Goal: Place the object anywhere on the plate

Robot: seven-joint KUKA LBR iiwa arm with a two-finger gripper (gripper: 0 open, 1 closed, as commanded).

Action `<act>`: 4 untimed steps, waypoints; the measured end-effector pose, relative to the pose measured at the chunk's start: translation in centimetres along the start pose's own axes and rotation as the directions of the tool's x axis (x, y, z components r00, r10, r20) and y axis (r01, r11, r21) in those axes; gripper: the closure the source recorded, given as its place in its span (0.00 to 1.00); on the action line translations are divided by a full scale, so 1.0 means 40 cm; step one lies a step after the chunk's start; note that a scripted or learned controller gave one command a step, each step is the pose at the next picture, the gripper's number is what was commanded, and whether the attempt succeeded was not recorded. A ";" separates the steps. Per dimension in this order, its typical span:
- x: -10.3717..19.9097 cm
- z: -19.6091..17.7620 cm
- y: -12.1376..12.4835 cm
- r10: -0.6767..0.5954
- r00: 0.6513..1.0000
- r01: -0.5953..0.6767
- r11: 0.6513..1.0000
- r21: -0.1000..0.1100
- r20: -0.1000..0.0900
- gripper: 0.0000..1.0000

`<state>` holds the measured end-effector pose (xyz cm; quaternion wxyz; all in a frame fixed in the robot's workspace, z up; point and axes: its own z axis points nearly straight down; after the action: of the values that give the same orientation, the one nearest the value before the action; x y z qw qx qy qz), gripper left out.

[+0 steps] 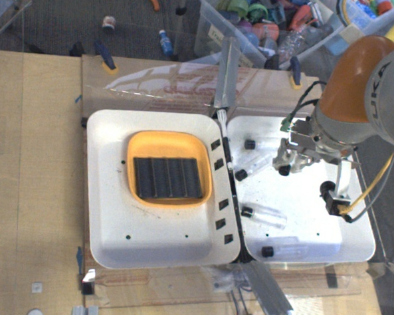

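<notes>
Orange plate (171,145) holding dark ridged block (168,178), pincer (291,162) over right bin (358,243)

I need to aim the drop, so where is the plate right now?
The yellow plate sits in the left bin, toward its back, with a dark ridged block lying on it; the claw is over the right bin.

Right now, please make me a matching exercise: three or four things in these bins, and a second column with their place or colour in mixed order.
Things:
1. plate
2. ridged block
3. hand
4. clear tube

Descriptions:
A. dark grey, lying on the plate
B. yellow-orange, in the left bin
C. lying flat in the right bin
D. above the right bin, below the orange band

Pairs: 1-B, 2-A, 3-D, 4-C
</notes>
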<state>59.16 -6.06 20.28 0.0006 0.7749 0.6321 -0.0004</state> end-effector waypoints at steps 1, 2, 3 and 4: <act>0.054 -0.009 0.161 -0.088 0.996 0.088 0.996 -0.002 0.000 1.00; 0.134 0.013 0.165 -0.199 0.980 0.199 0.980 -0.001 -0.001 1.00; 0.169 -0.036 0.159 -0.344 0.939 0.344 0.939 -0.006 0.001 1.00; 0.228 -0.103 0.147 -0.442 0.897 0.442 0.897 -0.006 0.001 1.00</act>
<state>66.76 1.68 24.39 0.0026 0.6115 0.7913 0.0018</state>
